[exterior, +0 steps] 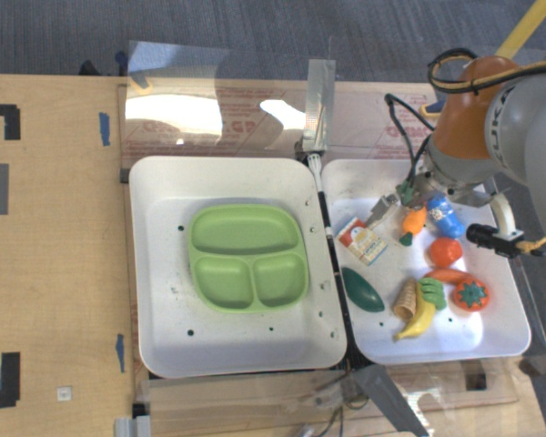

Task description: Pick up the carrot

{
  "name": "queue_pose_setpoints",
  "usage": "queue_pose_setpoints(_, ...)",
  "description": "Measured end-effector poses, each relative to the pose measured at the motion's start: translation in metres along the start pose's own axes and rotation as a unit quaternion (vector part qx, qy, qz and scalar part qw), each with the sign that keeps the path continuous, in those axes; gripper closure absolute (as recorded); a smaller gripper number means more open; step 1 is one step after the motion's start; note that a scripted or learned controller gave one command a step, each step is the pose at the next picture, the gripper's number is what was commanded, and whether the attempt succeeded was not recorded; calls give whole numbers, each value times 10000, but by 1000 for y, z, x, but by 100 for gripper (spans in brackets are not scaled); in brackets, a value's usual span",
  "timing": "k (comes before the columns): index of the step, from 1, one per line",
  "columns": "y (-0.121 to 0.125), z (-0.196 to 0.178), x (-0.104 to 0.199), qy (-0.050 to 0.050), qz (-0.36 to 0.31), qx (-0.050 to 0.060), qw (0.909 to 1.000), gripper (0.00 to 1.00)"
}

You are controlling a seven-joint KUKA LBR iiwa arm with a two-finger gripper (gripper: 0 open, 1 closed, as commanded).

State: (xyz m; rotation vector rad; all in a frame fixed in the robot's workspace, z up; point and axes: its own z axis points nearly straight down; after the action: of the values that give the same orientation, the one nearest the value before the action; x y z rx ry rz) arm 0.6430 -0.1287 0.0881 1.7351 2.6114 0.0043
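The carrot (pixel 413 220) is a small orange piece with a green end, standing slanted in the upper middle of the right bin (pixel 505 335). My gripper (pixel 393 211) hangs low over that bin, right next to the carrot's upper left side. The grey arm with its orange band (pixel 464 116) comes in from the upper right and hides the bin's far right corner. Whether the carrot is between the jaws cannot be made out.
Around the carrot lie a blue item (pixel 442 215), a red tomato (pixel 446 250), a small carton (pixel 362 241), a dark green vegetable (pixel 362 290), a banana (pixel 417 321) and a red fruit (pixel 471 294). The left bin (pixel 155 244) holds a green divided plate (pixel 248 255).
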Motion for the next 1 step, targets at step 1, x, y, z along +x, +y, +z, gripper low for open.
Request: queue_pose_setpoints(1, -58, -2, 55, -11, 332, -1, 9994, 0)
